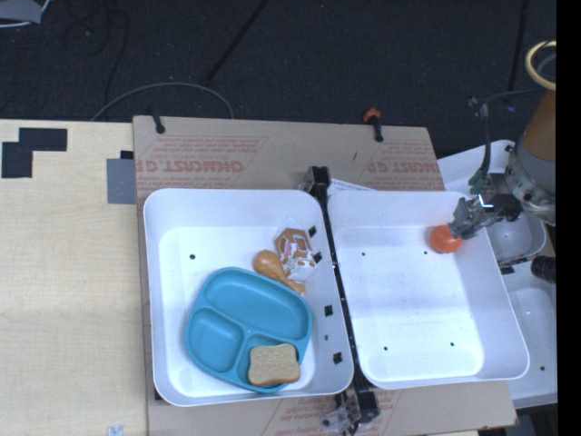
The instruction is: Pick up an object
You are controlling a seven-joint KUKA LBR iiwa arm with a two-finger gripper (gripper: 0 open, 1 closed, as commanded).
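A small orange-red round object (444, 240) lies at the far right corner of the right bin (427, 334). My gripper (466, 218) hangs right over that corner, its tip touching or just above the object's upper right side. In the left bin (172, 243) a blue divided tray (236, 321) holds a slice of toast (273, 364). A tan drumstick-shaped toy (270, 266) and a brown-and-white patterned item (295, 246) lie beside the tray's far edge.
A black divider clamp (327, 271) runs between the two bins. Both bins rest on a cardboard sheet (272, 153). Pale bench top spreads to the left, and the arm's grey wrist (531, 184) stands over the right bin's rim.
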